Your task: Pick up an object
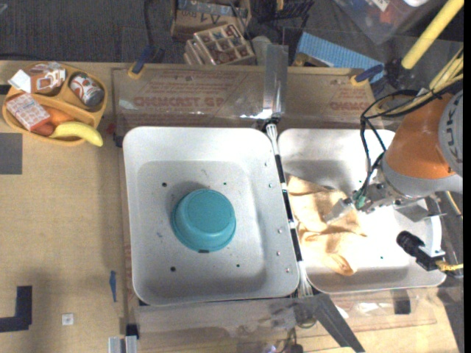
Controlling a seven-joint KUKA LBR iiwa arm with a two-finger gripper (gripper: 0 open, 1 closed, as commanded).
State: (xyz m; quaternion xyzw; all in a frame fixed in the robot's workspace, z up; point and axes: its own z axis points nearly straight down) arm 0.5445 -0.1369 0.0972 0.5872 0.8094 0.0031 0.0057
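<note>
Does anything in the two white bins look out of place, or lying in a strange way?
The teal bowl in the left bin lies upside down, its base facing up. In the right bin, the tan cloth is crumpled in uneven folds against the left wall, not flat. The gripper is at its upper edge.

A tan wooden bench (59, 219) meets dark grey carpet (73, 13) cluttered with cardboard boxes (217, 39) and cables.

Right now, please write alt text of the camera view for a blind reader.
The gripper is low in the right bin, at a crumpled tan cloth. A teal bowl lies upside down in the left bin.
</note>
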